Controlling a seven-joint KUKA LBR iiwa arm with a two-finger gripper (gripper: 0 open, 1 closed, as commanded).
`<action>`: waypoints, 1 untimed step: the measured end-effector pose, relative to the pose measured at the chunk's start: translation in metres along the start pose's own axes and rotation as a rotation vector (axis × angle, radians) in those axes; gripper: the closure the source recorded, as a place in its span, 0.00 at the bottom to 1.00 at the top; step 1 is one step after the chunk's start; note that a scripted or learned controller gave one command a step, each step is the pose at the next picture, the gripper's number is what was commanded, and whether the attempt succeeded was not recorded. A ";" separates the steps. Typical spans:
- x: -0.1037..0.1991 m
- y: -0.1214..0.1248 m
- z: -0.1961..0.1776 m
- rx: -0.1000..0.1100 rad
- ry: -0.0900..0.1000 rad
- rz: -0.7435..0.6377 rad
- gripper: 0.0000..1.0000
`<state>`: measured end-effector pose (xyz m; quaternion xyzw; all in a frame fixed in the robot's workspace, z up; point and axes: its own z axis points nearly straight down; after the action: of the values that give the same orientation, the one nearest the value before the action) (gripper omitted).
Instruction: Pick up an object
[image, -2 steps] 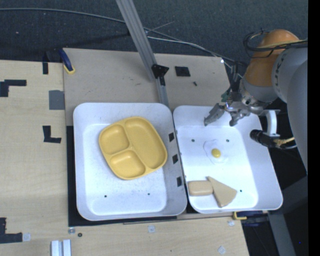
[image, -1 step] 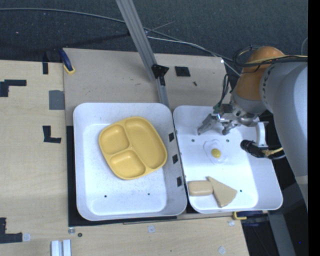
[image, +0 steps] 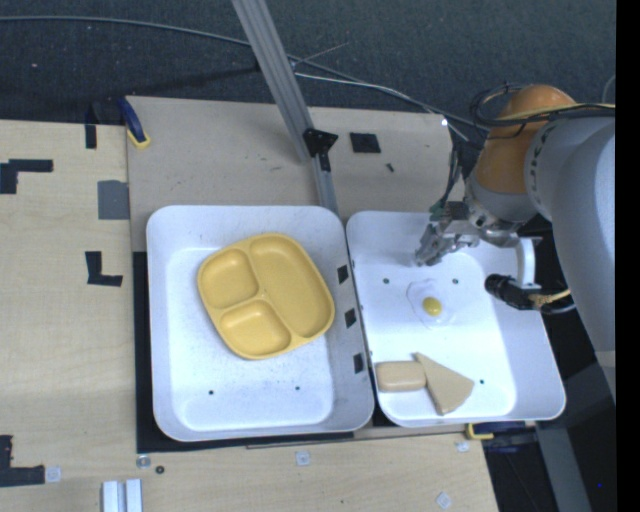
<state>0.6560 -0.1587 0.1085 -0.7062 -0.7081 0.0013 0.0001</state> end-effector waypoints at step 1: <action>-0.001 -0.002 -0.042 -0.004 0.001 0.002 1.00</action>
<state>0.6544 -0.1598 0.1508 -0.7069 -0.7073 -0.0005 -0.0008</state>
